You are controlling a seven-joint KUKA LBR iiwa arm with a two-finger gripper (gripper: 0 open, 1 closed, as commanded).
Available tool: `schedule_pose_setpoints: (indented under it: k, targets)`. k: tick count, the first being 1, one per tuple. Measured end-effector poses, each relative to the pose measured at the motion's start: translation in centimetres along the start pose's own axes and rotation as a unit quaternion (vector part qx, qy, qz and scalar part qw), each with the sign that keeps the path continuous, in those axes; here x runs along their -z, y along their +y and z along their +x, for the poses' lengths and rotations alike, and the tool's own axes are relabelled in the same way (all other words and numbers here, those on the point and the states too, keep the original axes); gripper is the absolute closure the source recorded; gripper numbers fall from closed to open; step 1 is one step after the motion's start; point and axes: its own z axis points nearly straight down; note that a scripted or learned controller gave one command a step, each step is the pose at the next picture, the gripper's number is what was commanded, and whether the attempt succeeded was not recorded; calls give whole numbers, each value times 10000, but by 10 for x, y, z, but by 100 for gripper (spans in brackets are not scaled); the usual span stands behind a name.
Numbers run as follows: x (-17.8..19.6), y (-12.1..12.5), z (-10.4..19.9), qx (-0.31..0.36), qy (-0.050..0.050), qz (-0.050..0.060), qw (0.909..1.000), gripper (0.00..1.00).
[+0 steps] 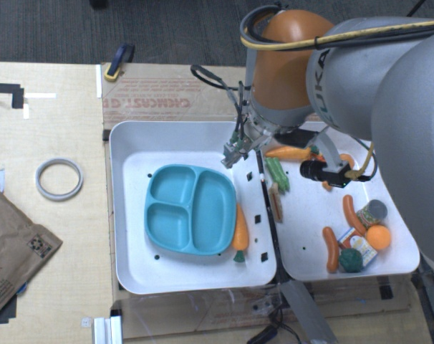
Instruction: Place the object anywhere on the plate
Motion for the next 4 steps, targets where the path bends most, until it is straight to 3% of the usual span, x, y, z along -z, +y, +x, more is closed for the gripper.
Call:
schedule_pose_setpoints:
  k: [1, 2, 3, 4]
  targets:
    - [0, 0, 0, 0, 0, 1, 10000, 0]
    - [6, 0, -1, 1, -3, 16, 10000, 100]
    - [6, 0, -1, 0, -3, 18, 10000, 0]
    - [6, 0, -1, 0, -3, 18, 10000, 0]
